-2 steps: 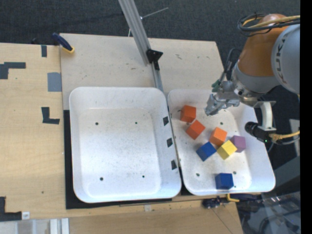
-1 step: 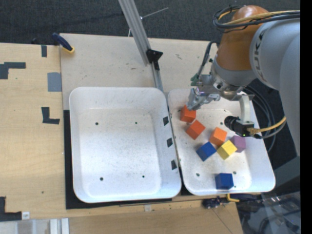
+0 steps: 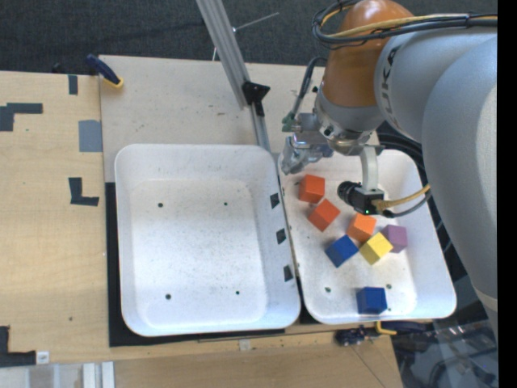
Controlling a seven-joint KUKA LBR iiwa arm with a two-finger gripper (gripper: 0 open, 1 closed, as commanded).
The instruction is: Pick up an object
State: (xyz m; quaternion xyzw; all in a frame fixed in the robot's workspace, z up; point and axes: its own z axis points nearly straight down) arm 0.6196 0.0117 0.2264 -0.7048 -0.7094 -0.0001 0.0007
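Approach phase is judged to be in hand: the gripper (image 3: pixel 296 158) is seen low over the far-left corner of the right bin (image 3: pixel 428 293), near the wall shared with the left bin (image 3: pixel 129 217). Nothing is seen between the fingers, so no object is held yet. Whether the tool is spread or closed cannot be told; it is too small and partly hidden under the wrist.

Nearest candidate is the upper orange cube (image 3: pixel 312 188), just beside the gripper tip, toward the cam. A 2nd orange cube (image 3: pixel 324 214) lies just below it, close but apparently apart.

Next move, as judged: a short shift toward the upper orange cube, alignment w/ its faces, descent, then closure. Care is called for near the bin wall and the neighbouring cube.

Count in right bin:
- 3 orange cubes, incl. the 3rd orange cube (image 3: pixel 362 225)
- 2 blue cubes: blue cube (image 3: pixel 341 250), dark blue cube (image 3: pixel 371 300)
- 1 yellow cube (image 3: pixel 376 248)
- 1 purple cube (image 3: pixel 396 236)

7 cubes total. 2 bins are counted. Yellow, purple and 3rd orange are clustered, touching or nearly so.
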